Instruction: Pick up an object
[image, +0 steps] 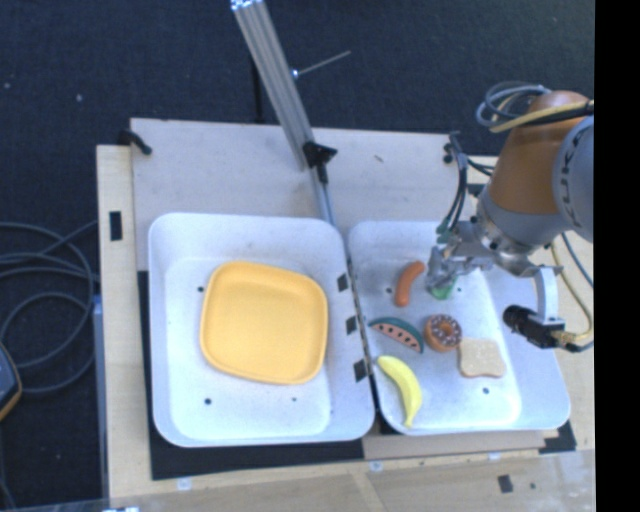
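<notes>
The right bin (530, 400) holds an orange-red sausage (406, 283), a watermelon slice (397, 332), a chocolate donut (442, 331), a slice of toast (481, 357) and a banana (402, 387). My gripper (442, 272) hangs low over the upper middle of this bin, just right of the sausage. A small green object (440, 292) shows right under its tip, mostly hidden by the gripper; I cannot tell whether it is held.
A yellow square plate (264, 321) lies in the left bin (170, 400). A slanted metal pole (285, 95) comes down to the divide between the bins. A black cable fitting (530, 325) hangs off the arm over the right bin's right side.
</notes>
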